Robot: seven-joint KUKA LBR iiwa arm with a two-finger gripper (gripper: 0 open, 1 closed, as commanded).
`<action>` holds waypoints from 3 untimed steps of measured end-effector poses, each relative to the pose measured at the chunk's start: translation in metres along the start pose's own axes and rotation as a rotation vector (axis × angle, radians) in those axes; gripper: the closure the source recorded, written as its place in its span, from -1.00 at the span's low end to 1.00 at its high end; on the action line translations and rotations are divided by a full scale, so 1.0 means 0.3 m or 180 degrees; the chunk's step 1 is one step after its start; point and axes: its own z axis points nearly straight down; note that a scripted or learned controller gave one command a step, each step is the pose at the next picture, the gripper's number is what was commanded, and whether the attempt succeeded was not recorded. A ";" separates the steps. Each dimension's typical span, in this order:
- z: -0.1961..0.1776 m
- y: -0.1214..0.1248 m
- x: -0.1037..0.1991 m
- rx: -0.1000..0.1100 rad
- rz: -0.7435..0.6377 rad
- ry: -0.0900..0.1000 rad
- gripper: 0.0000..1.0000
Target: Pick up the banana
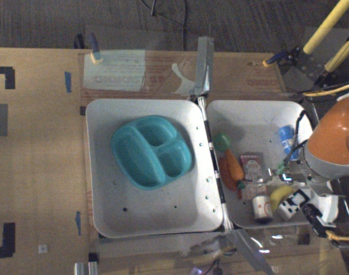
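The yellow banana (279, 194) lies near the front right of the right bin (251, 114), partly covered by the wrist hardware. My gripper (282, 176) hangs low over the bin, just behind and above the banana, on the grey arm with the orange band (333, 137) that comes in from the right. I cannot make out whether it touches the banana.
The right bin also holds a carrot (232, 167), a green ball-like thing (223, 141), a red-and-white packet (251, 167), a blue item (285, 135) and a small white can (261, 207) beside the banana. A teal divided plate (152, 151) sits in the left bin (105, 205).
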 end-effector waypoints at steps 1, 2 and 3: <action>-0.034 0.002 -0.007 -0.0008 0.0019 0.0005 1.00; -0.034 0.000 -0.008 -0.0005 0.0022 0.0004 -1.00; 0.000 -0.004 0.011 0.0002 0.0069 -0.0009 -1.00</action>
